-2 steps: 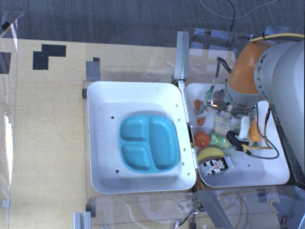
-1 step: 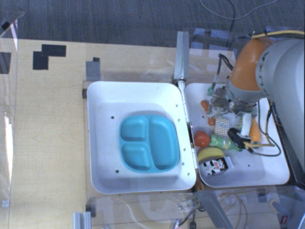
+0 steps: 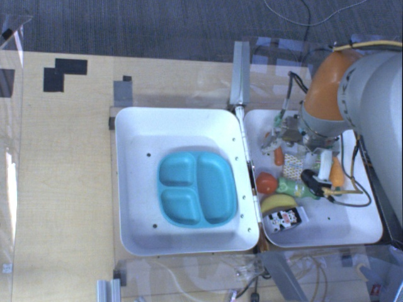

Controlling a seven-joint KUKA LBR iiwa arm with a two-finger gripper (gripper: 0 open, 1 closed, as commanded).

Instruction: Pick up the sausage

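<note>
— Lying where, the sausage (image 3: pixel 279 157)?
— At nine o'clock in the right bin (image 3: pixel 359 228), small, reddish-orange, just under the pincer (image 3: pixel 284 138).
— Pincer spread or pinching?
— Couldn't tell.

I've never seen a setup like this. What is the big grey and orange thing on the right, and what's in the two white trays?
That is a robot arm, filmed from one camera above the bench. Its end effector hangs over the right bin, among toy foods: a tomato, a banana, a carrot and a small reddish piece, perhaps the sausage. The left bin holds a blue divided plate. Nothing looks clearly gripped.
</note>
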